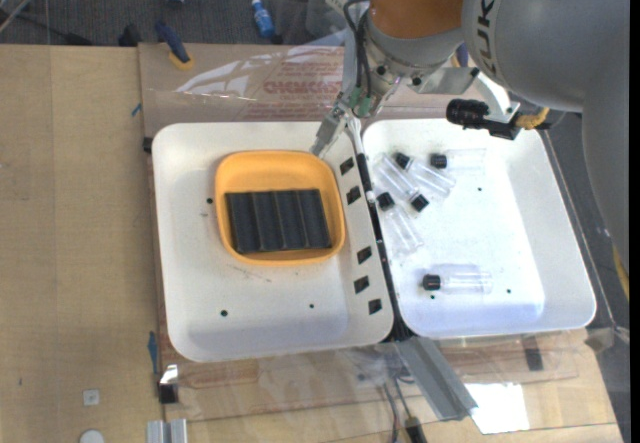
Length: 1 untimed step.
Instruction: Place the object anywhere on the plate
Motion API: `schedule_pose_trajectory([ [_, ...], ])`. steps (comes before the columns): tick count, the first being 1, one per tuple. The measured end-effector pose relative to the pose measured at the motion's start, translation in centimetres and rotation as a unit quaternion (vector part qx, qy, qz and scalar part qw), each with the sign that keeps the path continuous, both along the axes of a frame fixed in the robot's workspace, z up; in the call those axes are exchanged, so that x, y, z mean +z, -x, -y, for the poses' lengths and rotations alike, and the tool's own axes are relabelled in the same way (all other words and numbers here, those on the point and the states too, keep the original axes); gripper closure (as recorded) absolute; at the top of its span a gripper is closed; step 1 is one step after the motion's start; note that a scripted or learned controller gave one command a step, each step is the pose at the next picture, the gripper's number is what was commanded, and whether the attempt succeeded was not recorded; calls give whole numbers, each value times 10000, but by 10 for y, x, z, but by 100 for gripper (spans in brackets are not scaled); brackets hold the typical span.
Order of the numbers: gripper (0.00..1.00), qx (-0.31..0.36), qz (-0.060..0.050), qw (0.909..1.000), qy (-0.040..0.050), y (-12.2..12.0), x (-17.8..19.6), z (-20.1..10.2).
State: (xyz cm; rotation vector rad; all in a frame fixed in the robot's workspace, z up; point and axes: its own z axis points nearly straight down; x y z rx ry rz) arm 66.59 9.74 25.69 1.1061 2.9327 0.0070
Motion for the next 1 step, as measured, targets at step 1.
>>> schedule_pose_trajectory([
  [1, 0, -1, -2, 10000, -1, 0, 0, 0],
])
